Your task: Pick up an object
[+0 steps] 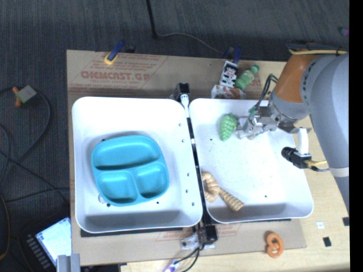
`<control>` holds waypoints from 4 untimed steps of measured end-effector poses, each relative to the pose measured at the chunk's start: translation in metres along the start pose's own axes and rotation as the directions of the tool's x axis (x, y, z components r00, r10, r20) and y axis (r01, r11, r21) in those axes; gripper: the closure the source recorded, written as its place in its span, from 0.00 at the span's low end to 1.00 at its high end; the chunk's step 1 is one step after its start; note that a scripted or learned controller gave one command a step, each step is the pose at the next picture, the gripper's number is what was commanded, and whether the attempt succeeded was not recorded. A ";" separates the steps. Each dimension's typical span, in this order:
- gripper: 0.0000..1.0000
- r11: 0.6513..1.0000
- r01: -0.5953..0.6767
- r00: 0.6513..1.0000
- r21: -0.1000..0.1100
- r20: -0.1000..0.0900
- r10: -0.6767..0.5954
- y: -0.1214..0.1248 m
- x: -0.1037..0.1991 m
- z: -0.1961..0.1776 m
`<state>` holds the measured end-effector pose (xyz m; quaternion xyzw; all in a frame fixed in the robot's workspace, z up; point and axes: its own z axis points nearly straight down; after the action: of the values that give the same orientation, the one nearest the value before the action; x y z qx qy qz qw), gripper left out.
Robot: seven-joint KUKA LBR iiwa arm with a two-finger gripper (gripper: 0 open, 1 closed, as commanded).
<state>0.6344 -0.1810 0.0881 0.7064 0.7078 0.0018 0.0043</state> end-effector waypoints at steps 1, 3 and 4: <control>1.00 1.000 0.001 1.000 0.006 -0.002 -0.001 0.035 0.057 -0.062; 1.00 1.000 0.000 1.000 0.011 -0.004 0.000 -0.128 0.242 -0.154; 1.00 1.000 0.001 1.000 0.012 -0.003 -0.001 -0.128 0.242 -0.163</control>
<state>0.5044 0.0611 0.2493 0.7062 0.7080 -0.0012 -0.0009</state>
